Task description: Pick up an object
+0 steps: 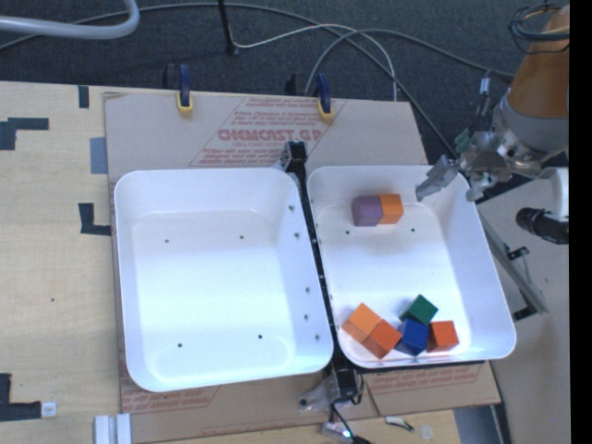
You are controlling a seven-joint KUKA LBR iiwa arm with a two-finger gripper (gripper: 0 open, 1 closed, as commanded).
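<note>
The bench (46, 248) on the far left is pale wood marked with dark tape. A cardboard sheet (268, 128) with red print lies on it, held at its far edge by two clamps (184, 89) with yellow tips.

On the cardboard sit two white bins, side by side and touching along a dark join. The left bin (125, 248) shows a bare white floor with a few small dark dots.

The right bin (481, 257) holds all the blocks. Near its far wall, a purple block (367, 211) and an orange block (390, 207) sit pressed together, the orange one on the right. At the near edge is a cluster: a larger orange block (370, 328) on the left, a blue block (413, 336) just right of it, a green block (424, 309) behind the blue one and touching it, and a red-orange block (443, 335) at the right end.

Cables (370, 44) loop across the dark floor behind the bench.

At the far right, the arm (541, 81) comes in, its orange band above a grey wrist. The gripper (450, 176) hangs over the right bin's far right corner, well apart from both groups of blocks. One grey finger (433, 181) points down and left toward the bin rim. Nothing sits between the fingers, though I cannot tell how wide they stand.
</note>
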